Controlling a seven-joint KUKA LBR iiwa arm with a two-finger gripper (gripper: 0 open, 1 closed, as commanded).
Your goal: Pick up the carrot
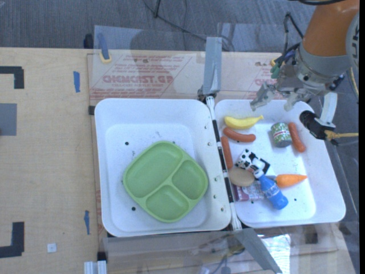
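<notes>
Two fingers: we see the tool (278,97) spread wide, holding nothing, upper right.
Carrot (291,180): lower right bin, touching blue bottle (274,192).
Nearby: banana (243,120), below tool.

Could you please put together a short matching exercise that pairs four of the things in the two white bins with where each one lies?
Things:
1. green three-compartment plastic plate
2. yellow toy banana
3. orange toy carrot
4. blue plastic bottle

Places:
A. right bin, far end, nearest the gripper
B. alone in the left bin
C. right bin, near end, cap pointing towards the carrot
D. right bin, just beyond the bottle, lying flat

Pairs: 1-B, 2-A, 3-D, 4-C
</notes>
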